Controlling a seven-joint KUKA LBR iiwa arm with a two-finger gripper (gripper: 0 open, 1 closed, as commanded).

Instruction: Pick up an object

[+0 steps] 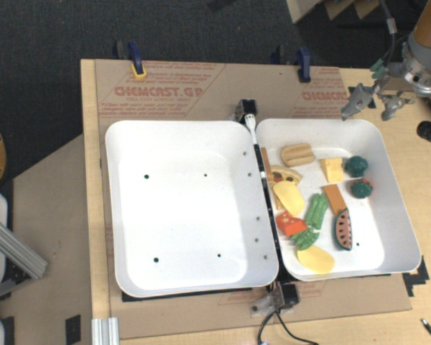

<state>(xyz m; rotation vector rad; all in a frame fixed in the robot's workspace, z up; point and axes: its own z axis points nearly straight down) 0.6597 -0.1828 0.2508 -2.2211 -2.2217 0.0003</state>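
My gripper (373,100) hangs spread and empty above the far rim of the right bin (396,214), where all the toy food sits. I'd go for the bread loaf (297,154): it lies a bit apart, so come straight down and straddle its short side.

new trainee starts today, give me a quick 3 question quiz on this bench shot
1. True or false: the toy food lies in the right bin.
2. Where is the claw? A) over the left bin B) above the far edge of the right bin C) touching the watermelon slice
3. What green item lies beside the orange stick, on its left?

Key: 1 true; 2 B; 3 the green pod
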